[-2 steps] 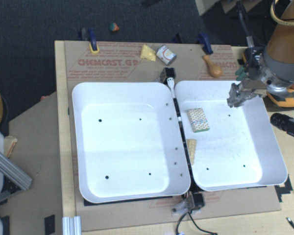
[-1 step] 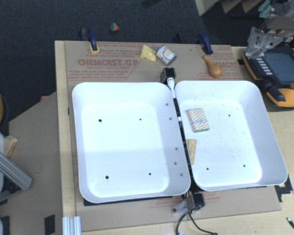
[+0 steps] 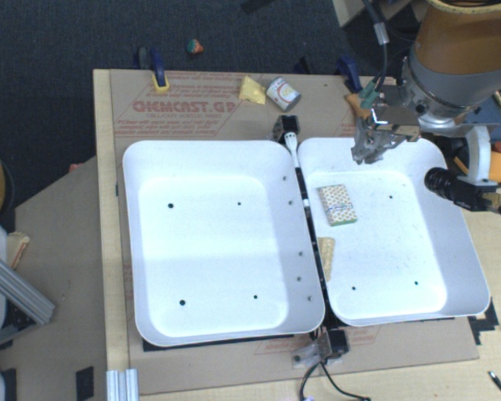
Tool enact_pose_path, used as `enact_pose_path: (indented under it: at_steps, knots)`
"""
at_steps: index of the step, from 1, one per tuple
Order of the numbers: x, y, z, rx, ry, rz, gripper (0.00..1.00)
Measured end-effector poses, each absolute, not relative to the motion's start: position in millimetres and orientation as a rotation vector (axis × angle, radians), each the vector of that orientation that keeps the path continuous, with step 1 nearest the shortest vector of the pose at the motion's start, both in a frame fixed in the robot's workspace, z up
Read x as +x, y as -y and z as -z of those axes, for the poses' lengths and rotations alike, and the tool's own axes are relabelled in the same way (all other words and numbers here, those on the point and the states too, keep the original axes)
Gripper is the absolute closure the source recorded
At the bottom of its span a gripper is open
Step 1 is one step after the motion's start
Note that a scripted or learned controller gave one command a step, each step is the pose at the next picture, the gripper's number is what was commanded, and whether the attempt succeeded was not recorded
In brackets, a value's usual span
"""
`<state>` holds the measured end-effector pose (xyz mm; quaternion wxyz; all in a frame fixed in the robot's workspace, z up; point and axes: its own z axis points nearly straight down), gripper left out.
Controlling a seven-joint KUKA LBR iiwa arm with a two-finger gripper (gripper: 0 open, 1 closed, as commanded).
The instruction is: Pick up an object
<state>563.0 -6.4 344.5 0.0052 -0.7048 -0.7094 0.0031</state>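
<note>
A small patterned pad (image 3: 336, 204) with a speckled face lies flat in the right bin (image 3: 401, 299), near that bin's left wall. A tan wedge-shaped piece (image 3: 326, 254) rests just below it against the same wall. My gripper (image 3: 369, 151) hangs over the bin's far edge, up and to the right of the pad and apart from it. Nothing shows between its fingers.
The left bin (image 3: 209, 241) sits beside the right one. On the brown board behind the bins lie a yellow scrap (image 3: 252, 91) and a small white box (image 3: 283, 93). A black marker (image 3: 287, 129) rests at the bins' far junction. Blue clamps (image 3: 158, 65) hold the board.
</note>
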Motion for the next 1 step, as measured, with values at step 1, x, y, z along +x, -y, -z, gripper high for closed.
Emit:
enact_pose_path:
  at_steps: [1]
  knots:
    - [542.7, 3.6, -479.8, -2.228, 2.232, 0.020, 1.00]
